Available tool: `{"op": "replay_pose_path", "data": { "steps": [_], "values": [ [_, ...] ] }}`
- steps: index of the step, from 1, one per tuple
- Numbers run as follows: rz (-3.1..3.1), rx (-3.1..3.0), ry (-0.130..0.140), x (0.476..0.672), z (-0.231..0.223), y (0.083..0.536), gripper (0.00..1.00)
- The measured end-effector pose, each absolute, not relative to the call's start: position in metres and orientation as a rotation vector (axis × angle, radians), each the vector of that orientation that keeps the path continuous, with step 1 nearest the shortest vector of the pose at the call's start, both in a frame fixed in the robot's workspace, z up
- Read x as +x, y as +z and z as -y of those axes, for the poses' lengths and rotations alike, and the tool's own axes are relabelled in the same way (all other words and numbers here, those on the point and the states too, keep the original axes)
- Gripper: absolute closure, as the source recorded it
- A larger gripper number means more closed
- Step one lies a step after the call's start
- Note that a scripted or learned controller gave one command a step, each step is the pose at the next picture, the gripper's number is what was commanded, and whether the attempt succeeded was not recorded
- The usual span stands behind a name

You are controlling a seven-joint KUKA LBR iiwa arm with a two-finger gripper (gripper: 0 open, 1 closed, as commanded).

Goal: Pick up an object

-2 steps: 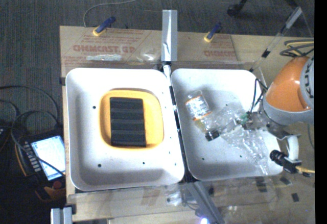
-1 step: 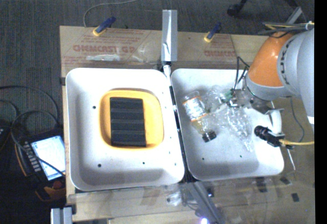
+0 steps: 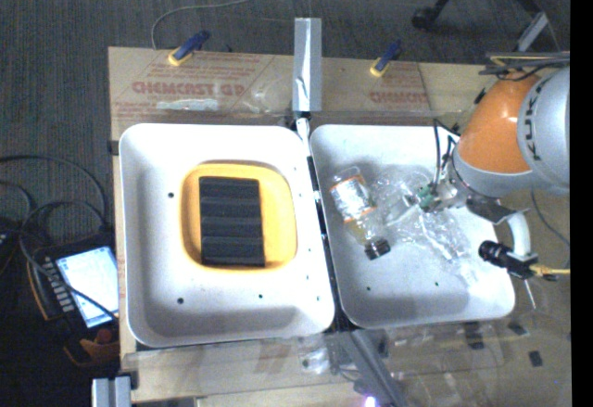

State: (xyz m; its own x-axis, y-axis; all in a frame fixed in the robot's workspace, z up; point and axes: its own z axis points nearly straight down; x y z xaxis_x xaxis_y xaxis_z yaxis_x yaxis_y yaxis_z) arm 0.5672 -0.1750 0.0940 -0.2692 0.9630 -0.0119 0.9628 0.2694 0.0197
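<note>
Overhead, from the single slanted camera above the bench, my arm [image 3: 514,141] comes in from the right, its orange band sitting over the right bin's [image 3: 352,298] far-right corner. My gripper [image 3: 432,196] hangs low over the middle of that bin, right at a crumpled sheet of clear plastic [image 3: 435,229]; whether my jaws are apart or together I cannot tell from this angle, and nothing is plainly seen between them. Just left of me lies a small clear bottle [image 3: 354,203] with an orange label, tilted, its dark cap [image 3: 377,248] pointing toward the bin's near side. It lies apart from my gripper. Across the divider, the left bin [image 3: 148,303] holds a yellow tray [image 3: 283,220] with a black ribbed block [image 3: 232,222] resting inside it.
</note>
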Motion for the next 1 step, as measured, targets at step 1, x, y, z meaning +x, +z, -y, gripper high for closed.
{"op": "replay_pose_path", "data": {
  "steps": [1],
  "values": [
    [-2.471, 1.913, 0.011, 0.5493, 0.1940, 0.0941, 0.00]
  ]
}}
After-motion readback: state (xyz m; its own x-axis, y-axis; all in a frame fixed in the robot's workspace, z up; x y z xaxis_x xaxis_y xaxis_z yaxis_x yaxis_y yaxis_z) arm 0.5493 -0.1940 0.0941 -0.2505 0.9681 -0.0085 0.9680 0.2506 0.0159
